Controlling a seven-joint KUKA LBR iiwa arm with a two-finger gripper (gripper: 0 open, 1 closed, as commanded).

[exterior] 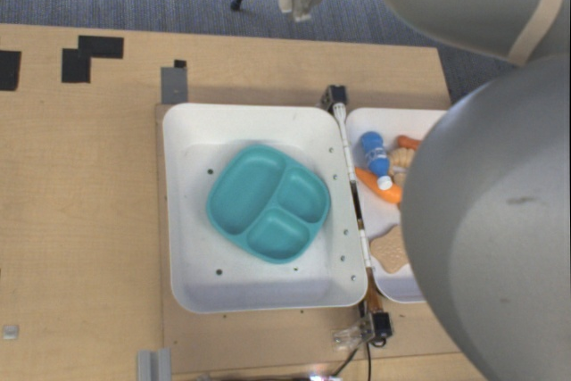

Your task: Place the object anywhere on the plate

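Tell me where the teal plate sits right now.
The teal plate lies in the middle of the left white bin, turned at a slant, left of the divider that separates it from the right bin.

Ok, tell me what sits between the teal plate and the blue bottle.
In the camera view, the left bin's white floor and right wall, then the metal rail joining the bins, lie between the teal divided plate and the blue bottle. No loose object lies there.
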